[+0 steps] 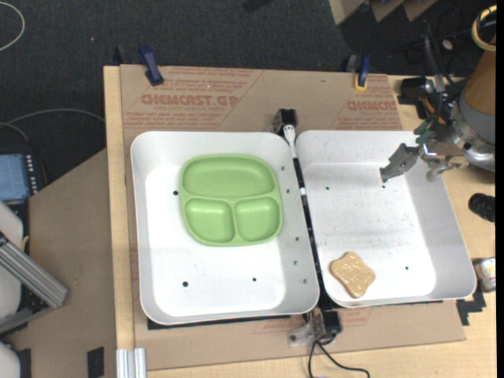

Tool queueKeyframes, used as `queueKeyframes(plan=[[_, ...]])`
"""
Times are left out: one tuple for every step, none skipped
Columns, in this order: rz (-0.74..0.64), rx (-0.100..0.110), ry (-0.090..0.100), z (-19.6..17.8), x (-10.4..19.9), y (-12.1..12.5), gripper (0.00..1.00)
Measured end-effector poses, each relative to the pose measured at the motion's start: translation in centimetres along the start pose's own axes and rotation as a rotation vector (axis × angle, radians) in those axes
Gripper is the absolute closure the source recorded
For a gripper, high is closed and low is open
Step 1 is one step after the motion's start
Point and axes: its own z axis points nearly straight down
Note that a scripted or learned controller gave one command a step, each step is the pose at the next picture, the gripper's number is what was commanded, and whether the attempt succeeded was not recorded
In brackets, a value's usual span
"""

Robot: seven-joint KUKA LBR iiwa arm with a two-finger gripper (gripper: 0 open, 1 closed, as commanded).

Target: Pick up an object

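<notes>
Camera view shows the gripper (409, 161) over the right bin's (441, 235) far right corner, its finger state impossible to tell, while the tan cookie (351, 273) lies well apart toward the near edge.

Arm (480, 109) at three o'clock, cut off by the frame's edge beyond the wrist. Gripper (409, 160) is small and dark; finger gap can't be read. Bench (236, 93) print partly hidden under the bins (150, 235).
</notes>
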Motion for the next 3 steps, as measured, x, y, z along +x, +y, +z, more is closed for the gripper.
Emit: queueKeyframes(plan=[[-0.001, -0.003, -0.001, -1.1, 0.0, 0.1, 1.0], [-0.006, 0.01, 0.005, 4.5, 7.4, -4.3, 1.0], [-0.006, 0.009, 0.004, 7.5, 13.4, -7.6, 1.0]])
